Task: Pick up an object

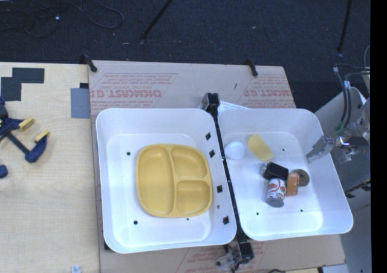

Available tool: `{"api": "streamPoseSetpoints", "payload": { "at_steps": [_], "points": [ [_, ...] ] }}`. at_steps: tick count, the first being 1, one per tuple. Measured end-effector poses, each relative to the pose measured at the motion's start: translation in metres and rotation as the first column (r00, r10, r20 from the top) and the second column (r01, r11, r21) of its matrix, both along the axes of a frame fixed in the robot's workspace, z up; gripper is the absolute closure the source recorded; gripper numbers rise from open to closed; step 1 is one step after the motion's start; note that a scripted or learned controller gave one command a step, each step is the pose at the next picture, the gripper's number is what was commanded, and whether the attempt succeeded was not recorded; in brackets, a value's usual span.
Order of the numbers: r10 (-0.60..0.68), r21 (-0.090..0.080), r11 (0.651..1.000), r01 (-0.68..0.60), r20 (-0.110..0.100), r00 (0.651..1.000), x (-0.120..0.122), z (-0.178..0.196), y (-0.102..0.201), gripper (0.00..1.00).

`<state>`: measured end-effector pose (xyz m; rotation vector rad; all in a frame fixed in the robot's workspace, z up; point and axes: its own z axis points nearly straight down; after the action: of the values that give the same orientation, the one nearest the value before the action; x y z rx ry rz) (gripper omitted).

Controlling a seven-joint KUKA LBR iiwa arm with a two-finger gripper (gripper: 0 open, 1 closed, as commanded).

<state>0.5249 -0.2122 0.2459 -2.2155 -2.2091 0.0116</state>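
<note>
The right bin point(302, 220) holds a small cluster of objects. A pale yellow soft piece point(260, 147) lies near its back, with a white round piece point(234, 150) to its left by the divider. Toward the middle lie a black block point(276, 171), a red and white can point(276, 192) on its side, a small orange piece point(292, 184) and a brown round piece point(300, 177), all close together. My gripper point(331, 144) is at the right rim of this bin, grey and partly cut off, well apart from the cluster. Nothing shows in it.
The left bin point(115, 144) bears a yellow divided plate point(173, 180). A black divider with clips point(219, 163) runs between the bins. Blue clamps point(27, 141) lie on the wooden bench at the far left. Cardboard point(181, 87) lies under both bins.
</note>
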Motion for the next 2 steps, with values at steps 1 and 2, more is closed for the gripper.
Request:
{"api": "streamPoseSetpoints", "payload": {
  "at_steps": [1,2],
  "points": [
    [0.002,-0.003,1.0,-0.002,0.012,1.0,0.002,0.007,0.0,0.0],
    [0.003,-0.001,1.0,-0.003,0.008,1.0,-0.005,-0.051,0.007,0.0]
  ]
}}
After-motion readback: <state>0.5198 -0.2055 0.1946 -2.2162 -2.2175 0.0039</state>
